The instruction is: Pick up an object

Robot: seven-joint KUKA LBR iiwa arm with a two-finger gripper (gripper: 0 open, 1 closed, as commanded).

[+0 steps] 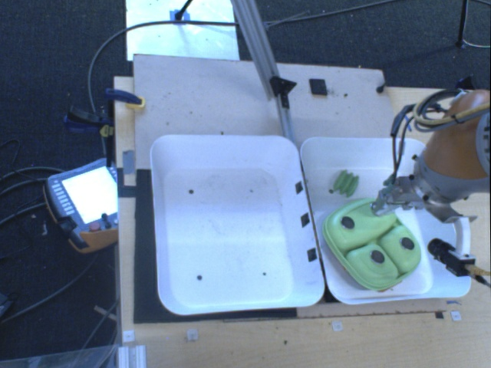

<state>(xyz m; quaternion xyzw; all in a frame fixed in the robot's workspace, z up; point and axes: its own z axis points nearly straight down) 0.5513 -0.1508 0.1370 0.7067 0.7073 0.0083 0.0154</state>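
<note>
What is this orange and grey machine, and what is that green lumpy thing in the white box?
That is a robot arm, reaching in from the right. The picture comes from one camera high above the bench, looking down. Two shallow white bins sit side by side: the left bin and the right bin. In the right bin lies a big green lumpy toy with dark spots, and a small green ridged piece beside it. The arm's gripper is right at the big toy's top edge. I cannot tell whether it has grabbed anything.

Colours, bins and contents

Both bins [230, 148] white; left one speckled with small dark dots. Green moulded tray [372, 245], light green with three dark spots; small ridged piece [344, 182] darker green. Worktop [199, 90] pale beige. Arm [456, 140] orange over grey.
</note>
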